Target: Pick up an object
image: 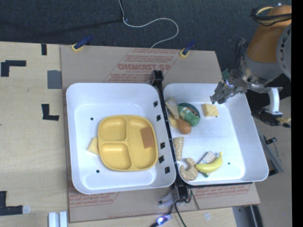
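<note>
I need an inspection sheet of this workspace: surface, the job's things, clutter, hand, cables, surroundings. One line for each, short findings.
Surface: cardboard sheet on a wooden bench, bearing left bin and right bin.
Job's things: right bin holds a banana, a yellow cube, a green round item and several small food-like pieces near the divider.
Clutter: left bin holds a yellow divided tray with a brown slab on it.
Hand: hand hovers over the right bin's upper edge, beside the cube; nothing seen in it.
Cables: white cable loops on the dark floor.
Surroundings: clamps on the cardboard corners.
</note>
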Available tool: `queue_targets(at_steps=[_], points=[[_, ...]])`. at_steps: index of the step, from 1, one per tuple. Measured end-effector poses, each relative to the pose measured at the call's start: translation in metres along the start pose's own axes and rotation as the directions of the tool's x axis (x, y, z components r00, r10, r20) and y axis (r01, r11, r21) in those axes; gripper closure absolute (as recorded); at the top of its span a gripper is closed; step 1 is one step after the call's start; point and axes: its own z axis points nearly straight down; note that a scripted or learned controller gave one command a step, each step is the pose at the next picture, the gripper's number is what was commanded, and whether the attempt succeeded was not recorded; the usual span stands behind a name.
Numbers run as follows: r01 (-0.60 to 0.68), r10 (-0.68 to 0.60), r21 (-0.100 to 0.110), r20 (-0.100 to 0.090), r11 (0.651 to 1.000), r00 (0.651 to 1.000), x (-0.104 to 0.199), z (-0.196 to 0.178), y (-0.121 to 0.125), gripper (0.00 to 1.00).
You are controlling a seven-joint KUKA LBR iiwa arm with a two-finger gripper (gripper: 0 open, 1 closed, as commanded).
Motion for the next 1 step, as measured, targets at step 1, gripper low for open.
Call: queue_targets(at_steps=[1], points=[[-0.002, 0.002, 0.001, 0.002, 1.0, 1.0, 0.05, 0.0107, 0.0173, 1.0]])
